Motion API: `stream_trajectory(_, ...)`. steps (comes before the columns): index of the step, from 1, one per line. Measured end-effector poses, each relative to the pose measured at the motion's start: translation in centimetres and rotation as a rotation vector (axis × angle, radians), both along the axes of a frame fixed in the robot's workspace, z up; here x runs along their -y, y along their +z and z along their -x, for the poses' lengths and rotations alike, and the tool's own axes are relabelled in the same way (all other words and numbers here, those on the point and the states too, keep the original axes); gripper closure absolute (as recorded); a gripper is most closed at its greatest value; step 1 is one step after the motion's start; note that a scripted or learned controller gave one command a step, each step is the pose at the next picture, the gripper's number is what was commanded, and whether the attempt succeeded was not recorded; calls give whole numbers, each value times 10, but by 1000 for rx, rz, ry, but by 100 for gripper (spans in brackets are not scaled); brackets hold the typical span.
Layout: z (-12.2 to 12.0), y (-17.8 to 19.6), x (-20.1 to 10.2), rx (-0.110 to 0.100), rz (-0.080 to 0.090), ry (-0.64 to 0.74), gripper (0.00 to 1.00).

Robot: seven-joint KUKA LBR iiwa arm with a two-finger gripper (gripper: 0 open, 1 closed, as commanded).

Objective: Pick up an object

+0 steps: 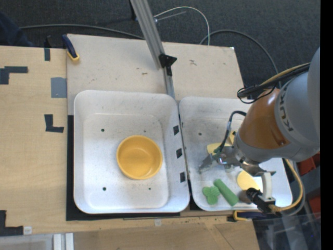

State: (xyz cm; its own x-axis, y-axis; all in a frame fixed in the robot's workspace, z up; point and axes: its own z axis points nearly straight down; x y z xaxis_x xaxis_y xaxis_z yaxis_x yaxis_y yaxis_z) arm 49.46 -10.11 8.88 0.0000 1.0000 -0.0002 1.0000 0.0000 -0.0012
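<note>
My gripper hangs low over the right bin, near its left-middle part, under the grey arm with its orange band. Its fingers look spread and open, and I see nothing between them. A green toy piece lies just below the gripper, near the bin's front edge. A pale yellow object lies to the right of it, partly under the wrist. Another pale yellow piece peeks out just above the gripper. A yellow bowl sits upright in the middle of the left bin.
A grey metal pole slants down from the top to the gap between the bins. Cables loop over the bench behind the right bin. A black and yellow clamp lies at the back left. The wooden bench top stretches to the left.
</note>
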Motion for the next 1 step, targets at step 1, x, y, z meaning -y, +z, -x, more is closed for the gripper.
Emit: stream_trajectory(1,0,10,-1,-2,-2,2,100)
